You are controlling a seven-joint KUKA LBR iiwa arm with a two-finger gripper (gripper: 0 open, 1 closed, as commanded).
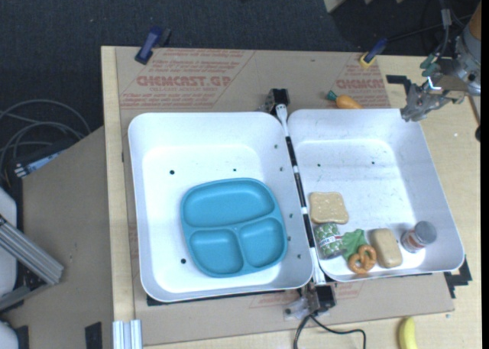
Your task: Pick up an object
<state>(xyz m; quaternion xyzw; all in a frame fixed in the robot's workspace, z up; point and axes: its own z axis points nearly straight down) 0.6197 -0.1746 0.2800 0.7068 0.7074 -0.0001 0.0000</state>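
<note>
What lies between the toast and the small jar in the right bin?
In the camera view, between the toast and the jar lie a bread roll and a pretzel.

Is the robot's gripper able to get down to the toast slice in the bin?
Probably yes. The toast slice lies flat with nothing over it, and the gripper hovers by the right bin's far corner.

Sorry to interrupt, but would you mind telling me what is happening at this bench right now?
A robot arm is meant to pick up an object from the bins. Its gripper sits at the far right corner of the right bin, above the rim, with nothing seen in it. The items lie untouched along that bin's near edge: a slice of bread, a green packet, a pretzel, a bread roll and a small jar. The left bin holds a blue divided plate.
</note>
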